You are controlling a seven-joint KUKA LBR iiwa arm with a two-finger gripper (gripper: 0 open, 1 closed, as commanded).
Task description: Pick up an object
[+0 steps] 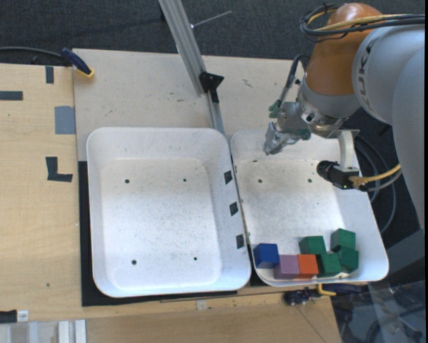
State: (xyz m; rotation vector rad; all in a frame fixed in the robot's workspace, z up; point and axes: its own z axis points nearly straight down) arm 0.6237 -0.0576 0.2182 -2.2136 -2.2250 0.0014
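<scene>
Blocks (310,258) huddle along the right bin's (292,191) near edge, blue, purple, orange and green, all unlifted. By that bin's far edge the gripper (276,143) hangs, fingers nearly together around nothing, so the pick is not begun.

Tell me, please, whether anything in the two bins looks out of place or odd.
Nothing looks damaged or spilled. The blocks, among them a blue block and an orange block, crowd the near corner of the right bin, while the gripper hangs over its far edge, away from them.
</scene>
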